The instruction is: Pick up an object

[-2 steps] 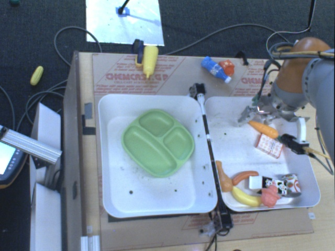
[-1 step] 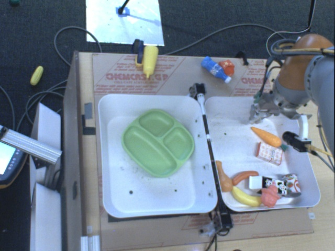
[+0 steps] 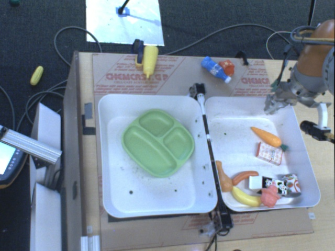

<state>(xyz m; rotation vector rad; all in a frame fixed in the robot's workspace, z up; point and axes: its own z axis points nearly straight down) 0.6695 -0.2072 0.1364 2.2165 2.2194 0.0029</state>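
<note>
My gripper (image 3: 274,105) hangs over the far right corner of the right bin (image 3: 236,124), below the orange band of the arm, with nothing visible between its fingers. In that bin lie an orange carrot (image 3: 266,137), a small red and white box (image 3: 269,153), a yellow banana (image 3: 245,196), an orange-red sausage (image 3: 245,177), a pink toy (image 3: 270,196) and a black and white carton (image 3: 285,185). The carrot is the closest, a little below and left of the gripper.
The left bin (image 3: 118,192) holds a green divided plate (image 3: 158,141). Behind the bins on the cardboard lie a yellow bottle (image 3: 149,60) and a blue bottle (image 3: 215,69). Cables run across the dark floor at the back.
</note>
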